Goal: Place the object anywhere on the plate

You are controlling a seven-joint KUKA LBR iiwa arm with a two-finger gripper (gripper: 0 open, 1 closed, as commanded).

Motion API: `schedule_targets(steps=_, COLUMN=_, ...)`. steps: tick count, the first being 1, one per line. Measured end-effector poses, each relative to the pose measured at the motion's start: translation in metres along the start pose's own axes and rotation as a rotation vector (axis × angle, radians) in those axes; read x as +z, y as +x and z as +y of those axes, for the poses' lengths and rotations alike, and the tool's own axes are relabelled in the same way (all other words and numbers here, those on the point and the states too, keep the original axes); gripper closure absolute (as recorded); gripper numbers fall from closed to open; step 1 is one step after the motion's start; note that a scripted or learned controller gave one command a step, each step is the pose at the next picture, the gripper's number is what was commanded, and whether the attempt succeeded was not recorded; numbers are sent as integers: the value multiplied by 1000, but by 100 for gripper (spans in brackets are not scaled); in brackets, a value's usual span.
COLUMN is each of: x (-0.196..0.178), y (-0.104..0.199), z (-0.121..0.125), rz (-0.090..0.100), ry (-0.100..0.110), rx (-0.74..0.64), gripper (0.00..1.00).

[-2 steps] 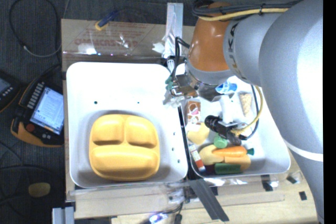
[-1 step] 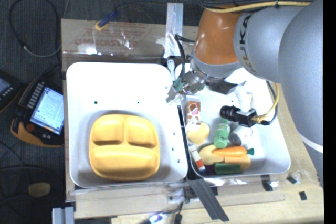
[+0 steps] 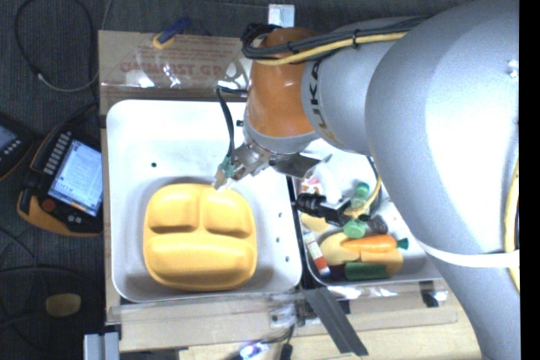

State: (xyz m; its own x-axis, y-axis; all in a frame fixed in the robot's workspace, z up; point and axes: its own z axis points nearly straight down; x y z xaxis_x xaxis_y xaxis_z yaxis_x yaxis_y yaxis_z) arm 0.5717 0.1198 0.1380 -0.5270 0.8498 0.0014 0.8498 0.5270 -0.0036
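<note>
Tool (image 3: 226,174) above yellow plate's (image 3: 200,236) rim (left bin (image 3: 126,147)) — arm overhead.

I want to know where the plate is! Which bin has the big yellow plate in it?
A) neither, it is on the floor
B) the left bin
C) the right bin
B: the yellow plate with its three sections lies in the left bin, while the right bin holds a pile of small toy items.
</note>
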Motion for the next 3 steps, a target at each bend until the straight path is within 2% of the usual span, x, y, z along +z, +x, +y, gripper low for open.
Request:
schedule_targets(steps=1, x=47, y=-35, z=53, rz=-3, ry=-14, rx=44, gripper=100)
schedule_targets(steps=2, x=-46, y=-109, z=43, rz=-6, ry=-3, rx=-90, gripper=100)
schedule_targets(steps=3, x=-46, y=-133, z=-19, rz=-4, ry=-2, rx=-203, gripper=100)
